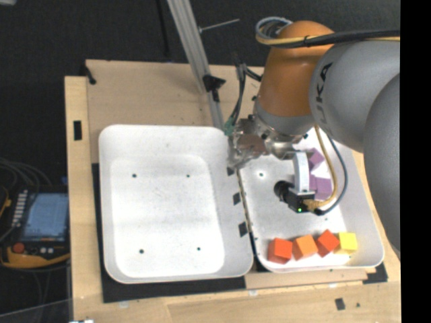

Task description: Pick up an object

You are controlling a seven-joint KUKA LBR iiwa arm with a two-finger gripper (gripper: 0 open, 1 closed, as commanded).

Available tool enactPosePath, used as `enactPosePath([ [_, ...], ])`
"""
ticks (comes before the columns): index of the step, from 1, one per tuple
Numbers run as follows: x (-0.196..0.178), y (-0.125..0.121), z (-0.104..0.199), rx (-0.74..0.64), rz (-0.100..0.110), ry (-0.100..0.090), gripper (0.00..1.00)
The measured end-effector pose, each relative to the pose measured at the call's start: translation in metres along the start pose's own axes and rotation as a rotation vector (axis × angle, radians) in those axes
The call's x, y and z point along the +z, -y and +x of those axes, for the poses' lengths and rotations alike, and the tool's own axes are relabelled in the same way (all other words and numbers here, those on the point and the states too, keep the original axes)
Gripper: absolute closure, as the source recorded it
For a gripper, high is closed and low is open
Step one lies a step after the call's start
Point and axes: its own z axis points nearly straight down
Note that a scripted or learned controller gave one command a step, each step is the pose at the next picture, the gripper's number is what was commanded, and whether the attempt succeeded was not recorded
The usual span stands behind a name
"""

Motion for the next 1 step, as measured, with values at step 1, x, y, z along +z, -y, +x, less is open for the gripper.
enactPosePath([
  [1,0.0013,0.0141,0.0556,0.0,0.002,0.0,1.0],
])
